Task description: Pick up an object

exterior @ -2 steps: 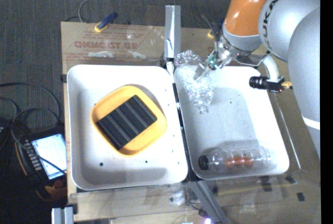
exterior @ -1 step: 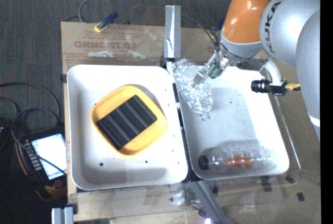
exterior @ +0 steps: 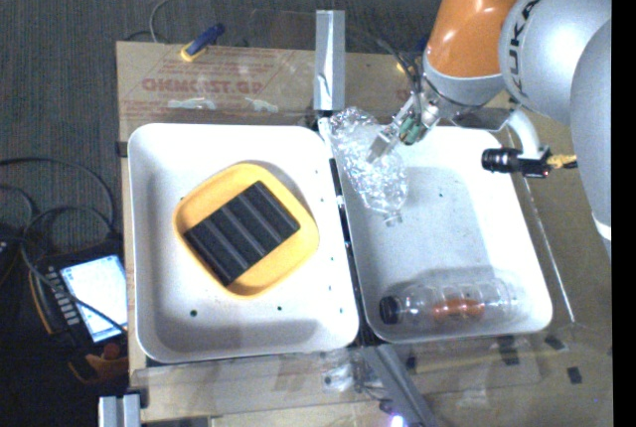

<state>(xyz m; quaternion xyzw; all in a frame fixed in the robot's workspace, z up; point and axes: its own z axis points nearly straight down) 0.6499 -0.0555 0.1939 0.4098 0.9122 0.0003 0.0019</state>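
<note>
My gripper [exterior: 388,145] hangs over the back left corner of the right bin [exterior: 497,216], below the orange wrist band. Its tip rests against a crumpled piece of clear plastic [exterior: 370,169] that lies by the divider between the bins. A clear plastic bottle [exterior: 449,302] with a dark cap lies on its side along the right bin's front wall. In the left bin [exterior: 159,306] sits a yellow pad with a black ribbed top [exterior: 246,228].
A brown cardboard sheet [exterior: 219,87] lies behind the bins with a blue and yellow tool [exterior: 202,40] on it. A metal post [exterior: 329,63] stands behind the divider. Cables and a small device [exterior: 84,291] lie left of the bench.
</note>
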